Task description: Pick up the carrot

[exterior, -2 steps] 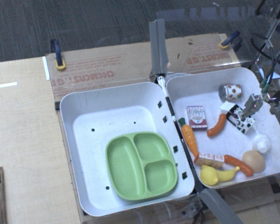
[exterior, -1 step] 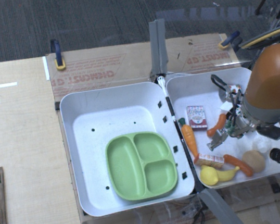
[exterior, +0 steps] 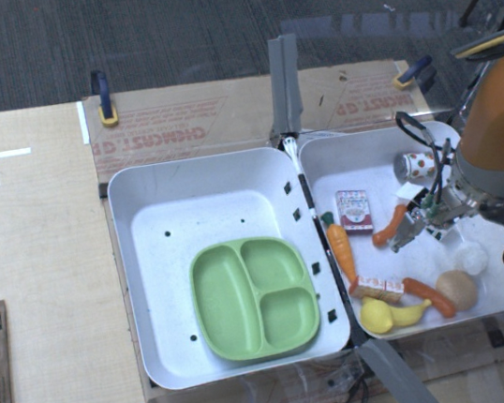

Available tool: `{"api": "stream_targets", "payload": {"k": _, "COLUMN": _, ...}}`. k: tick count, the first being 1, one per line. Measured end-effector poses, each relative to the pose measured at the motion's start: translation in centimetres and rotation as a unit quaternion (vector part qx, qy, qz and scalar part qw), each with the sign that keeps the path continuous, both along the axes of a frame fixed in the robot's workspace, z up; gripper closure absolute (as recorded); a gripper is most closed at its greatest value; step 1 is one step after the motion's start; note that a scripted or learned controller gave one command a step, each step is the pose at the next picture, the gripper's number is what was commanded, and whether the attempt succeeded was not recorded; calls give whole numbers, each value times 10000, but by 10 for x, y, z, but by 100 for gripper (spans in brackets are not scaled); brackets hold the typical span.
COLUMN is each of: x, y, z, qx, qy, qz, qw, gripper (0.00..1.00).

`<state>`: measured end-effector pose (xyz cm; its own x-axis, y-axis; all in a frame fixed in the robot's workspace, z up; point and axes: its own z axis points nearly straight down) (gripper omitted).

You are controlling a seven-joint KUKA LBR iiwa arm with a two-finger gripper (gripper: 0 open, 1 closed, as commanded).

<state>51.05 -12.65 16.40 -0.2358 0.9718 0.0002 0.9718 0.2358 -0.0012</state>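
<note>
The carrot point(exterior: 340, 253) is orange with a small green top and lies lengthwise along the left wall of the right bin point(exterior: 371, 144), top end pointing to the back. My gripper point(exterior: 412, 227) hangs low over the middle of that bin, about a hand's width to the right of the carrot and apart from it. A short orange piece point(exterior: 390, 225) lies right at the gripper's left tip. Whether the gripper touches or grips that piece cannot be made out.
The right bin also holds a red box point(exterior: 355, 209), a small can point(exterior: 412, 165), a wrapped bar point(exterior: 380, 287), a yellow fruit point(exterior: 385, 316), a red-orange sausage-like piece point(exterior: 432, 296) and a tan round thing point(exterior: 456, 287). A green divided plate point(exterior: 254, 297) lies in the left bin point(exterior: 147, 260).
</note>
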Motion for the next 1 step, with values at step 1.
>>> {"api": "stream_targets", "payload": {"k": 1, "x": 30, "y": 20, "z": -73, "qx": 2, "qy": 1, "qz": 669, "qw": 9978, "gripper": 0}}
